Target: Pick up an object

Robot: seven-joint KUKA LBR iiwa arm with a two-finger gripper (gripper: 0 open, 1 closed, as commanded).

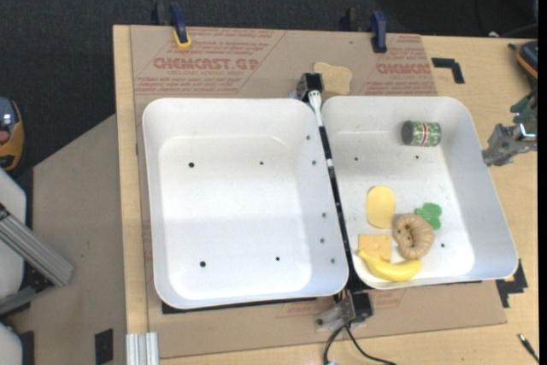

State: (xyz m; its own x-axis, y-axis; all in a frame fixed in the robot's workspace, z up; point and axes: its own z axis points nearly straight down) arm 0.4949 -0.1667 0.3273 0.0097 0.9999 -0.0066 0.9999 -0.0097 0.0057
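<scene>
Your easiest pick is the small green-and-white labelled can (pixel 421 132), lying on its side alone in the far part of the right-hand shallow white bin (pixel 479 184). It looks rigid and light, smooth metal, likely to roll, so take it across the round body at mid-length, not end to end. Everything else sits well apart from the can, in the near part of the same bin: a flat pale yellow oval piece (pixel 381 205), a small green leafy toy (pixel 429 214), a tan ridged doughnut-like piece (pixel 413 236) touching a pale yellow wedge (pixel 373 246), and a yellow plastic banana (pixel 391 269) against the near wall. These look like light toy food, packed tight, so you'd likely catch two at once there. Nothing stands beside the can; the far wall is near it. The pincer (pixel 506 143) sits past the bin's right rim, above the tabletop (pixel 128 141), right of the can; open or closed, you cannot tell. The left-hand white bin (pixel 171 124) lies left of the can.
</scene>
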